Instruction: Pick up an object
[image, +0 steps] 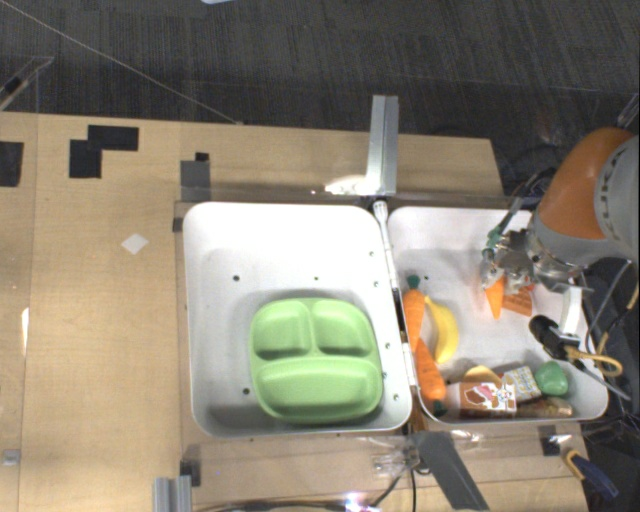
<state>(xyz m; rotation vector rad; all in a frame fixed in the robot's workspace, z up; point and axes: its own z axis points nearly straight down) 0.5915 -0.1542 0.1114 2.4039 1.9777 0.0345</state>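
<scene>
Small orange piece (494, 298) sits under jaws (497, 272) in right bin (440, 240), upper right; whether jaws pinch it, you cannot tell. Banana (443, 330) and carrot (424, 352) hug left wall. Bottle (490, 396), green ball (551, 379) crowd near edge. You have open floor mid-bin. Left bin (215, 300) holds green tray (316, 359).

Wooden bench (100, 330), two white bins (215, 300)
</scene>
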